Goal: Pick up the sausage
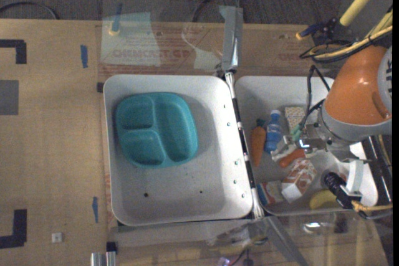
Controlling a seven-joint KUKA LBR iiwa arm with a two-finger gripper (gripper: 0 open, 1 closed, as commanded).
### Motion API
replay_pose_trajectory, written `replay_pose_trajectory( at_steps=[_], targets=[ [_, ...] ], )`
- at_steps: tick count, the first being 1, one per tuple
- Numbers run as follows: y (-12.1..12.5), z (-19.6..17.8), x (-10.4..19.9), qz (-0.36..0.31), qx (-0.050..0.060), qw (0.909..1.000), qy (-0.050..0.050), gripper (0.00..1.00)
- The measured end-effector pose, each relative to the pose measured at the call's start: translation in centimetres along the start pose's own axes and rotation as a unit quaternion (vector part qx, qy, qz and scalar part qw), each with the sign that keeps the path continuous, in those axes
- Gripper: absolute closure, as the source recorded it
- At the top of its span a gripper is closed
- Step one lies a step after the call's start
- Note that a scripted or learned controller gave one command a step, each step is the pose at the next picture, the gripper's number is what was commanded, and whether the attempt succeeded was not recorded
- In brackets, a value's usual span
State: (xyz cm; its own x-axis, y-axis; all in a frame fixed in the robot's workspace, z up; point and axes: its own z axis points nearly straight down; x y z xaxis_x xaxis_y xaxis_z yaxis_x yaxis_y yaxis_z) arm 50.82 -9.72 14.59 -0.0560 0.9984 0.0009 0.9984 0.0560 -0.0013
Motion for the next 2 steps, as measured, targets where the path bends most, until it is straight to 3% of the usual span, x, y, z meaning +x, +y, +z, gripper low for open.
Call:
replay_pose_trajectory(
  at_steps=[1,2],
  targets=[
    [-1.0,5.7,0.1,0.017,-0.006,0.9998,-0.001,0.00],
    [-1.0,4.7,-0.2,0.021,-0.008,0.9997,-0.003,1.00]
  ],
)
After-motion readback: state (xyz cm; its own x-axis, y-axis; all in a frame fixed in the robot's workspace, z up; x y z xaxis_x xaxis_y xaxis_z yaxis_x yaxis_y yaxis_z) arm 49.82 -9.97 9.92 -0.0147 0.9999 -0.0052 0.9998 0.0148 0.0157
